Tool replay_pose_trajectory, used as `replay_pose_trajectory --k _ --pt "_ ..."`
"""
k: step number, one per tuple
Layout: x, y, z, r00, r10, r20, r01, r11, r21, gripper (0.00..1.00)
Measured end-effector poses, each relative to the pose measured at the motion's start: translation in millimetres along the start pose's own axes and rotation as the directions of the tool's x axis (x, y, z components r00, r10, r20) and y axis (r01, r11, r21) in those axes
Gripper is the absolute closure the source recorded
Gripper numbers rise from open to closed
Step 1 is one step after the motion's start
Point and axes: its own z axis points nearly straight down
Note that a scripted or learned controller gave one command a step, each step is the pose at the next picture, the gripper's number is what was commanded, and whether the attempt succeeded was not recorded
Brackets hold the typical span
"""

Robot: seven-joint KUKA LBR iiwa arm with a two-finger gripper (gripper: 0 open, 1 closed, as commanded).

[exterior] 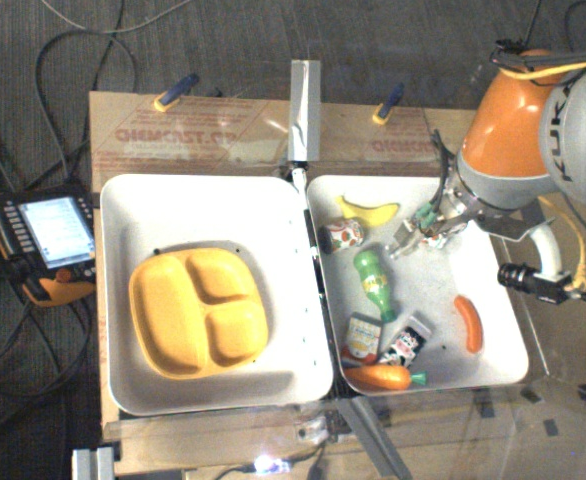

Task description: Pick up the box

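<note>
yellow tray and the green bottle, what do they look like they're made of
The yellow tray looks like moulded plastic with a matte finish: one even colour, soft rounded compartment ridges, no sharp glare. The green bottle also looks like plastic, somewhat glossier, with a lighter label on its body; at this size, a toy or a real bottle cannot be told apart.
</note>
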Motion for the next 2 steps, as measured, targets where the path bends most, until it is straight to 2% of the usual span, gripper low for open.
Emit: replay_pose_trajectory --k 1,2 --pt "88.4 -15.9 32.9 0.944 -0.331 0.002 0.331 0.944 -0.002 1.0" --pt "11.1 -35.4 83.0 0.947 -0.32 0.004 0.32 0.947 -0.002 1.0"
